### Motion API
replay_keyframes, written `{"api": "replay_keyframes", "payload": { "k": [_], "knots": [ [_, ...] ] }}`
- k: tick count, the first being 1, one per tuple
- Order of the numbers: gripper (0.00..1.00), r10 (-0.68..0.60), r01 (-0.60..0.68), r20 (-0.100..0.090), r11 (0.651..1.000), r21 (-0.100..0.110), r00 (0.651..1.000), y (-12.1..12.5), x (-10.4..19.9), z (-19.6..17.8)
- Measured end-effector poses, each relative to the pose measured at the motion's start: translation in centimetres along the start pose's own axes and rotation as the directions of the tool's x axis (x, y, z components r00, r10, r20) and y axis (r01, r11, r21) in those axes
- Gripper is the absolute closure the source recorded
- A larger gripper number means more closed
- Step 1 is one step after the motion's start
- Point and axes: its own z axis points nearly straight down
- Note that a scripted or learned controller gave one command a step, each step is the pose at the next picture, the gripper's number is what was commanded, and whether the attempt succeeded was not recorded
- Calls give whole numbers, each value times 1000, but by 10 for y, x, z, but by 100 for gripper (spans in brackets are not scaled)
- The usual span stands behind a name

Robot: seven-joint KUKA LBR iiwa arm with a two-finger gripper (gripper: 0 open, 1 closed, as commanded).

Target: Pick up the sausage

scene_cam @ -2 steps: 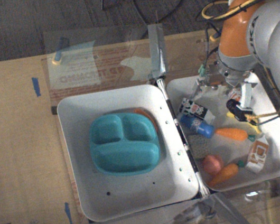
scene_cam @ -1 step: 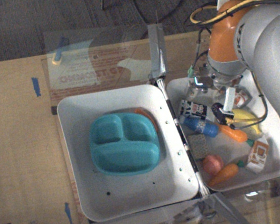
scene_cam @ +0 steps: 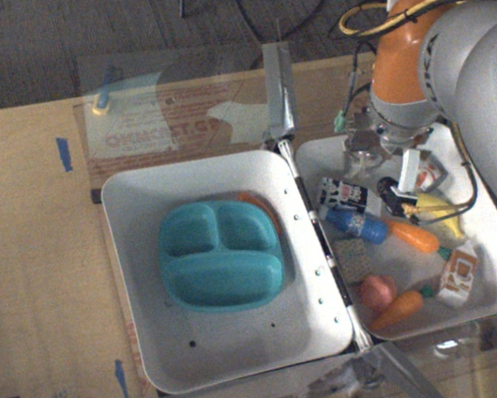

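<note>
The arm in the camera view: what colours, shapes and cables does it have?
The arm is thick, rounded and pale grey, with an orange band above the wrist. A yellow cable and thin black cables loop beside it. The gripper is metallic grey.

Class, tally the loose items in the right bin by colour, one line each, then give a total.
Orange: 2, a carrot and another carrot
Blue: 1, a bottle
Pink: 1, a ball
Yellow: 1, a banana
White printed: 3, box, carton, packet
Total: 8
</note>
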Motion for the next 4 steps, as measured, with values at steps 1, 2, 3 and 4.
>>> {"api": "replay_keyframes", "payload": {
  "k": [1, 2, 3, 4],
  "knots": [
    [100, -206, 206, 1, 979, 3, 979, -9, 1, -86],
    [0, -206, 206, 1, 979, 3, 979, -9, 1, -86],
    [0, -63, 63, -1, 998, 9, 998, -32, 0, -85],
    [0, 85, -85, 1, 996, 5, 996, -32, -23, -5]
  ]
}}
